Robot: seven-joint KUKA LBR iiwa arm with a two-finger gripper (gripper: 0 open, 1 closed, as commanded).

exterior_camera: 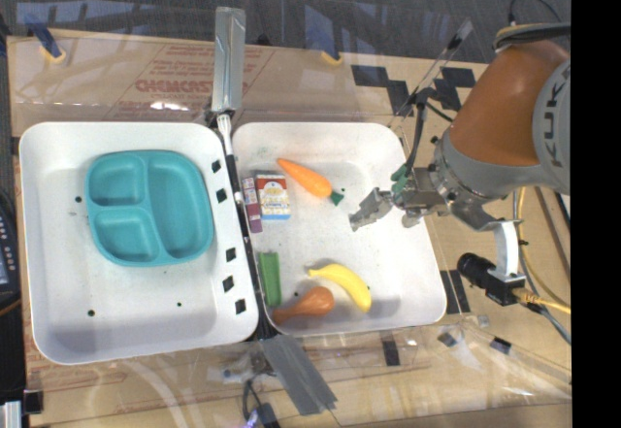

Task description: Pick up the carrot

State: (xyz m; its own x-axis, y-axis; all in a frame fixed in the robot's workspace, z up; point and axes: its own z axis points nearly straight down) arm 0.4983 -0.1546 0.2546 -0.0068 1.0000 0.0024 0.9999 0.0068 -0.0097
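Camera view: carrot (305, 178) lying near right bin (412, 271) far edge, apart from gripper (372, 210). Gripper spread, empty. Probably light, stiff, smooth, tapered; best pinched across thick orange middle.

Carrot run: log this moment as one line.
carrot: lying in right bin, upper middle | pincer: over right bin, right of carrot, apart from it | grasp: none yet | banana: near front
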